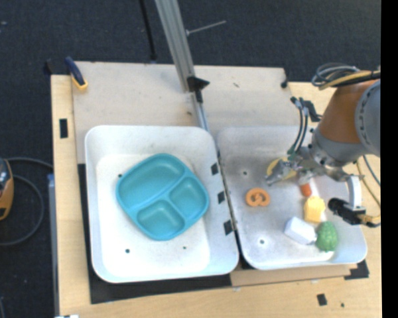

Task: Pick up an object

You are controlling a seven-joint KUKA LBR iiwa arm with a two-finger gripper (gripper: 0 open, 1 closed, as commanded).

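Claw [279, 170] low over right bin [252, 144], grip state unclear, arm reaching from right

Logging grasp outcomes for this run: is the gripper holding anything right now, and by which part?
It cannot be told. The gripper hangs over the right bin, apart from the orange ring; what lies at its tip is too blurred to settle.

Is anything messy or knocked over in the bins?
Nothing looks spilled or broken. The turquoise plastic divided plate lies flat but turned at a slant in the left white bin. The orange ring, yellow block, white block and green bumpy toy lie loose in the right white bin.
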